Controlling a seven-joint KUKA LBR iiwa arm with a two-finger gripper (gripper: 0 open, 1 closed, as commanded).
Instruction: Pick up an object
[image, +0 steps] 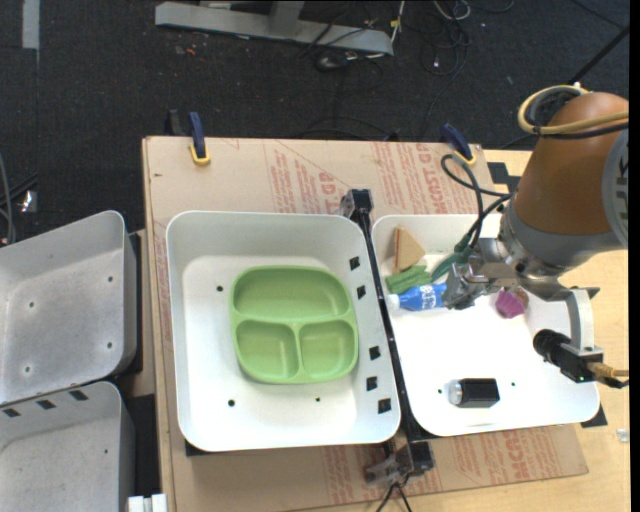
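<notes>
The claw (463, 283) hangs low in the right bin (520, 415), just beside the blue bottle (418, 297), placed for a pick; whether it grips I cannot tell.

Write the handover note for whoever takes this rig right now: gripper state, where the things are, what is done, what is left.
Gripper: low in the right bin, over the cluster at its far left; whether it grips anything cannot be told.
Right bin: tan wedge, green piece and blue bottle bunched by the gripper; purple object just right of it; black block alone near the front edge.
Left bin: green divided plate.
Done: arm is down at the cluster.
Left: confirm a grasp, then lift one object.
</notes>
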